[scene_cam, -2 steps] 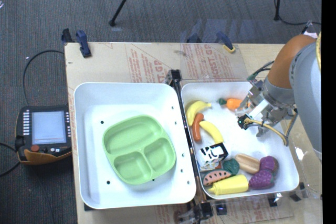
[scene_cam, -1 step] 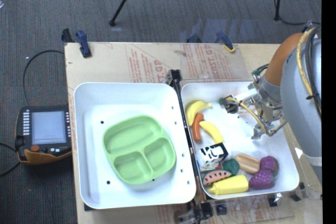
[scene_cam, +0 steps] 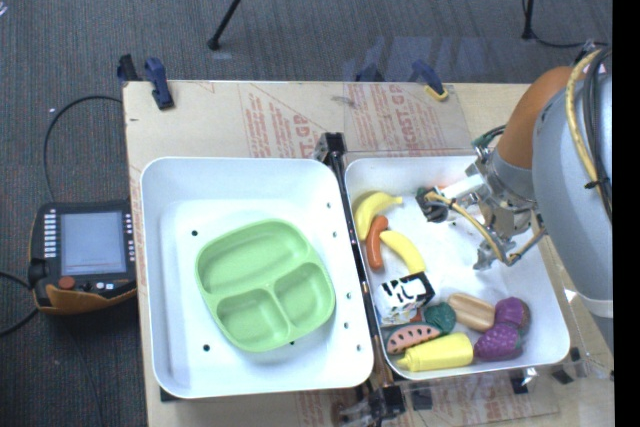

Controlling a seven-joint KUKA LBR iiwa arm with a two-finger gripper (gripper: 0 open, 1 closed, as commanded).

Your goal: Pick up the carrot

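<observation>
- Camera view, bench (scene_cam: 250,115): a flat board surface with red printed lettering, carrying two shallow white bins side by side; blue clamps sit at its far edge.
- Left bin (scene_cam: 170,185): smooth white plastic with rounded corners. In its middle lies a light green tray (scene_cam: 265,285), glossy, rounded, moulded into three compartments.
- Right bin (scene_cam: 545,285): same white plastic, holding a set of toy foods.
- Carrot (scene_cam: 376,241): a short, smooth orange piece, slim and rounded at the ends, lying near the bin's left wall, about midway along it. It touches or nearly touches a curved yellow banana (scene_cam: 372,208) on its far side, and a second yellow banana (scene_cam: 402,249) lies just beside it toward the bin's centre.
- Black-and-white block (scene_cam: 408,290): angular, lying nearer the bin's front edge than the carrot.
- Front edge of the right bin: a watermelon slice (scene_cam: 415,334) with red flesh and dark seeds, a green rounded piece (scene_cam: 440,317), a yellow cylinder (scene_cam: 437,352), a tan bread roll (scene_cam: 472,310) and a knobbly purple grape bunch (scene_cam: 503,330).
- Gripper (scene_cam: 490,233): metal, with thin wires, positioned over the right half of the right bin, well apart from the carrot. Whether it is open or closed cannot be told; nothing is seen in its hold.
- Arm (scene_cam: 580,185): smooth grey casing with an orange band.
</observation>
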